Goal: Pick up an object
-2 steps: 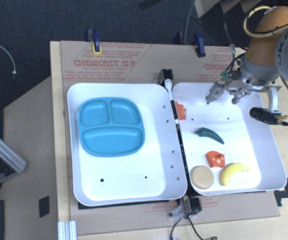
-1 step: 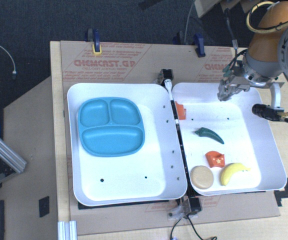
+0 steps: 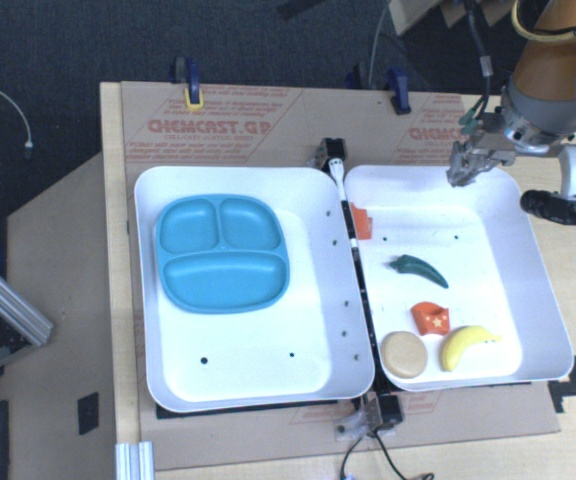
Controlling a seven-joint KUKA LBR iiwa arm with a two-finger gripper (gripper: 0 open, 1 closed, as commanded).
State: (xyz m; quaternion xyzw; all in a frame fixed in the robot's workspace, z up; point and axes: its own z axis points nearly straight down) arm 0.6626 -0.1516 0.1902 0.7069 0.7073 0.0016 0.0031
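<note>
My gripper (image 3: 460, 174) hangs over the far rim of the right bin (image 3: 528, 268), near its back middle, with nothing between its fingers that I can see. In that bin lie a dark green pepper (image 3: 420, 268), a red piece with a star (image 3: 430, 317), a yellow banana (image 3: 466, 345), a tan round cookie (image 3: 404, 354) and an orange block (image 3: 360, 222) against the left wall. All of them sit nearer the front than the gripper.
The left bin (image 3: 308, 358) holds a blue divided plate (image 3: 222, 253). Clamps (image 3: 194, 86) hold the cardboard sheet at the bench's back edge. A black connector (image 3: 334, 154) sits between the bins at the back.
</note>
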